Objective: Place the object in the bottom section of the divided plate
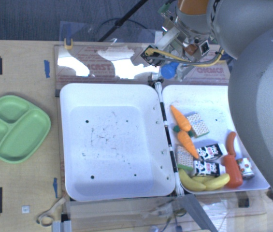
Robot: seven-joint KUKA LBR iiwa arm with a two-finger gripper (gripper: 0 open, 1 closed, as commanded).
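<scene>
Bottom edge of frame: I see scissors (49, 215) lower left on bench. Right bin (213, 100) crowded: banana (205, 181) at near wall, red ketchup-like bottle (232, 166) beside it, two cow-print cartons (208, 159), two carrots (184, 129) along divider, patterned packet (197, 124). Left bin (112, 139) centre frame, bare floor. Green divided plate (13, 128) far left on bench, well apart from bins. Top of frame: gripper (163, 62) above far rim between bins, blue object (167, 71) at its tip; I cannot tell finger state or grasp.
</scene>
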